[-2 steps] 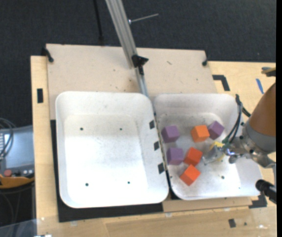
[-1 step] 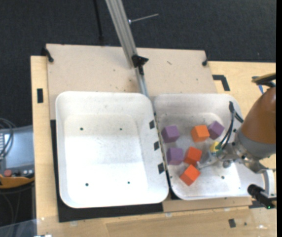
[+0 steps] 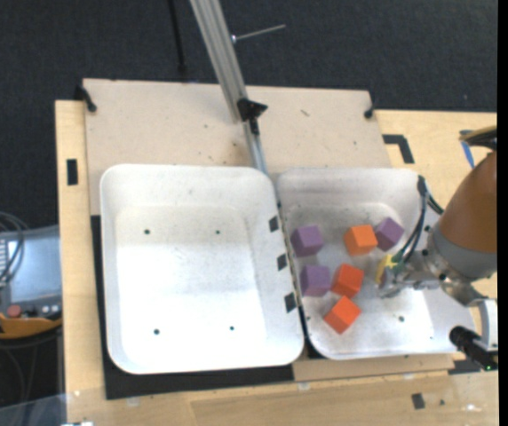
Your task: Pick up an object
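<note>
The right bin (image 3: 361, 349) holds several blocks. Three are purple: one (image 3: 306, 240) at the left, one (image 3: 315, 280) below it, one (image 3: 389, 232) at the upper right. Three are orange: one (image 3: 360, 239) beside the upper-right purple block, one (image 3: 347, 280) in the middle, one (image 3: 342, 314) nearest the front. My gripper (image 3: 392, 280) is low over the bin's right part, just right of the middle orange block and below the upper-right purple block. A small yellow piece (image 3: 384, 266) shows at its tip. The wrist hides its fingertips.
The left bin (image 3: 192, 269) sits beside the right one, sharing a divider with black clips (image 3: 282, 260). A slanted metal pole (image 3: 223, 51) rises behind the bins. A control pendant (image 3: 23, 282) lies off the bench's left edge.
</note>
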`<state>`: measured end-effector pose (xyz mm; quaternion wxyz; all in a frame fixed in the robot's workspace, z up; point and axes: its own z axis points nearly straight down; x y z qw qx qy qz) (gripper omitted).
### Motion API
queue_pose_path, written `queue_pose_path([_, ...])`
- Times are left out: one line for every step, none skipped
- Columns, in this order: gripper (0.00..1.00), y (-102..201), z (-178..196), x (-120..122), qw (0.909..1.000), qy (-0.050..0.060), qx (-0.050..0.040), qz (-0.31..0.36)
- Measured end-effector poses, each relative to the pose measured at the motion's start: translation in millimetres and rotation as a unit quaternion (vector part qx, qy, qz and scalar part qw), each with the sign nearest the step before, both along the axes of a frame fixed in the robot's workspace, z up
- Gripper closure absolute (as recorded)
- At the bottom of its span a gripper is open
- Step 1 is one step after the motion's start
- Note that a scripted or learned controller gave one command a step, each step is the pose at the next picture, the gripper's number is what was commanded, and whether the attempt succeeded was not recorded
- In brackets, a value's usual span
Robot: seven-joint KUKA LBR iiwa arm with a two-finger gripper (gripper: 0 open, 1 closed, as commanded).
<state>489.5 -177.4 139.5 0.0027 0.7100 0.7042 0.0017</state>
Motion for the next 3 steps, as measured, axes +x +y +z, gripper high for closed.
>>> queue_pose_path([1.0,-8.1,61.5,-1.7,1.0,-0.001,-0.0011,0.003])
queue_pose_path([1.0,-9.6,82.8,-0.1,1.0,0.0,-0.0004,0.006])
queue_pose_path([1.0,40.9,75.8,23.9,1.0,0.002,0.001,0.008])
